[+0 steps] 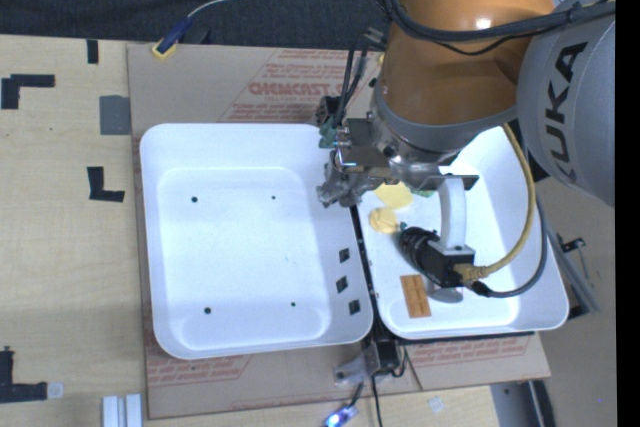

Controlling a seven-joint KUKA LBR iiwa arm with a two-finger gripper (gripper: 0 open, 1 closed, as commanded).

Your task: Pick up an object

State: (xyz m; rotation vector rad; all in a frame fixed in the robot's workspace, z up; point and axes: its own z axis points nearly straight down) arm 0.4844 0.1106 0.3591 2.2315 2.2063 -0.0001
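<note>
A small pale yellow, soft-looking object (390, 207) lies in the right-hand shallow white plastic bin (520, 310), near its upper left part and close to the seam shared with the other bin. Part of the yellow piece sits directly under the wrist hardware, so its full outline is hidden. Lower in the same bin, a flat orange-brown rectangular block (416, 296) rests near the front wall, apart from the yellow object.

The two-finger metal gripper (338, 183) hangs over the seam between the bins, just to the left of the yellow object. Whether its fingers are spread or pressed together cannot be told from this angle, since the wrist body covers them, and nothing is seen clamped between them. Above it, the grey arm with its large orange band (465, 25) fills the upper right, and a black cylindrical fitting with a yellow hose (438, 258) hangs over the middle of the right bin.

The left-hand shallow white plastic bin (160, 215) lies beside it, their inner walls touching. Both bins sit on a brown cardboard sheet (240, 90) laid over the wooden bench (60, 265).
</note>
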